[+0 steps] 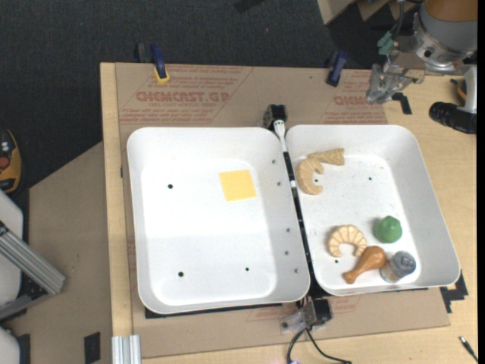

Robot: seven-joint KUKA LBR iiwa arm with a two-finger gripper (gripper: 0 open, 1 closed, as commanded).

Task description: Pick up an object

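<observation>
The arm [447,10] enters at the upper right corner of the camera view, its orange band at the very top edge with the grey wrist section just below it. From the wrist the gripper [381,88] reaches down and to the left, ending in a small metallic tip that hangs above the cardboard-coloured bench surface, beyond the far edge of the right-hand bin. The tip is too small and blurred to make out in detail.

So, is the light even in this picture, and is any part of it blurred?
Camera view: the light is uneven, the left bin brighter toward its near half; small soft shadows under the toys; the gripper at top right looks slightly blurred; the yellow square is sharp.
</observation>
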